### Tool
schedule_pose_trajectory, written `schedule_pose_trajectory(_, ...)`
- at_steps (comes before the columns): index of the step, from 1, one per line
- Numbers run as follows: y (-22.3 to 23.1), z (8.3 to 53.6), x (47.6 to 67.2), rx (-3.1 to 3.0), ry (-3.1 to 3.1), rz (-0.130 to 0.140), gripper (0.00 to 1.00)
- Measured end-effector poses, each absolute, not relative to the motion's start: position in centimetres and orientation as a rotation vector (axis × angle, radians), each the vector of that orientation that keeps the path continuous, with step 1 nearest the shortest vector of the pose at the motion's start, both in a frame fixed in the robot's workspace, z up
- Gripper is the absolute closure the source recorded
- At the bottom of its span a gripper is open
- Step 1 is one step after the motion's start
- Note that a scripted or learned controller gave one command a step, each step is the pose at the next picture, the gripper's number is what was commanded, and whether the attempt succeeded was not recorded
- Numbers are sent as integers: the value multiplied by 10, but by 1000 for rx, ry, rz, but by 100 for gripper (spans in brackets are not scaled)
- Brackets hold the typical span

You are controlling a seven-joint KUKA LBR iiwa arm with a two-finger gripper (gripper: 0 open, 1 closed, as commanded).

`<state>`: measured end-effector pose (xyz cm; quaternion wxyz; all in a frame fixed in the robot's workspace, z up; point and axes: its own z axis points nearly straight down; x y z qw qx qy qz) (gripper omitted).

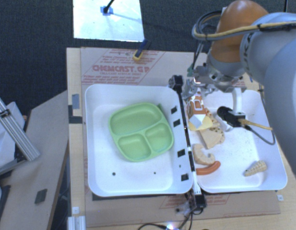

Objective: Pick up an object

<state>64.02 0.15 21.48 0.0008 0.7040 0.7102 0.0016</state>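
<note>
The claw [198, 91] hangs over the right bin [270, 176] by the divider, its opening impossible to judge from here, and the nearest food, a pile of bread and cheese [205, 123], lies just toward six o'clock, its long axis running twelve to six.

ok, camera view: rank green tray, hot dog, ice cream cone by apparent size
Largest to smallest:
1. green tray, by far
2. hot dog
3. ice cream cone
The hot dog and cone look close in size, so their order is unsure.
</note>
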Motion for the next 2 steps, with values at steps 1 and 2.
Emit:
schedule_pose_trajectory(1, 17, 235, 661, 2211, 2227, 6, 100)
schedule_pose_trajectory(2, 7, 219, 654, 2220, 2221, 0, 100)
